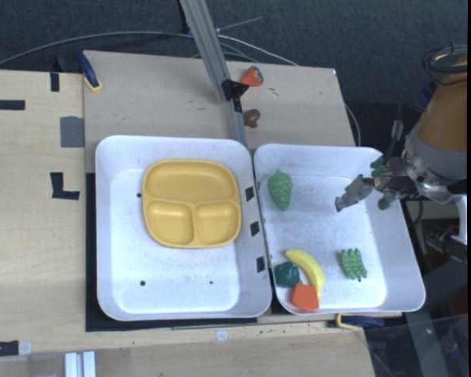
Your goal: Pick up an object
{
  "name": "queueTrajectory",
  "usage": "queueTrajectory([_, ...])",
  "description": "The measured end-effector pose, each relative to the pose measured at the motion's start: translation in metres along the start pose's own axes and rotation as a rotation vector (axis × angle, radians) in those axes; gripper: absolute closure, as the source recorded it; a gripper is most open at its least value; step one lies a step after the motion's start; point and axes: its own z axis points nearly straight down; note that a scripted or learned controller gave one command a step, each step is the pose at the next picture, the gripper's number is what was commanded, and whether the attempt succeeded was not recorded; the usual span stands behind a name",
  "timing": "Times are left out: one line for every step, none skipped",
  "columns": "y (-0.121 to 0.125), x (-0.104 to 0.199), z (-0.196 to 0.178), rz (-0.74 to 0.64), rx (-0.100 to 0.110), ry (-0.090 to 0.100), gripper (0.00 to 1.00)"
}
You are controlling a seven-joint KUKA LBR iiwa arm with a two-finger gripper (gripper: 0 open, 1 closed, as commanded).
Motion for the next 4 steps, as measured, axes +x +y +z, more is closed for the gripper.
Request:
queueTrajectory([0.0,0.0,0.0,0.0,0.0,0.0,0.0])
queueTrajectory([0.008,-0.002,0.057,0.001,0.006,0.0,0.0])
queueTrajectory([0.004,0.009,0.109,0.001,0.007,0.001,0.0])
queueTrajectory([0.002,0.013,0.153,0.001,0.006,0.001,0.0])
